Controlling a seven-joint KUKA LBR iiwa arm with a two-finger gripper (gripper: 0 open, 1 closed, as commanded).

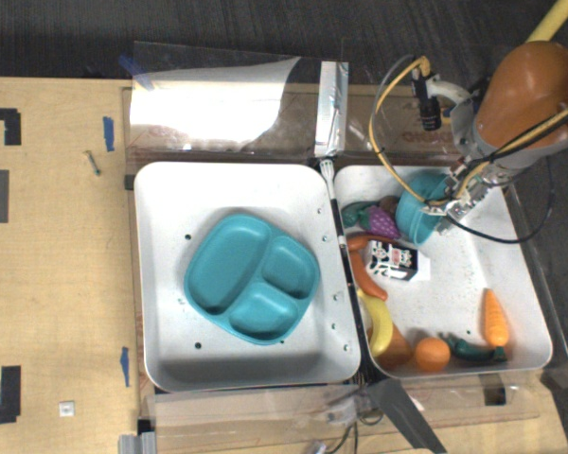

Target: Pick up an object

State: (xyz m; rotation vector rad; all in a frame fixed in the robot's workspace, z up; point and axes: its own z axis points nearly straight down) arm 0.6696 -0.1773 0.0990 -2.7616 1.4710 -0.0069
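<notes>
Teal cup (415, 218) smooth, rounded, in gripper (445, 208)

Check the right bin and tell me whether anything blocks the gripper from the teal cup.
Nothing visible does. The gripper is already down at the teal cup in the right bin, at the cup's right side. The purple grapes lie against the cup's left, away from the gripper. Whether the cup is gripped is unclear.
</notes>
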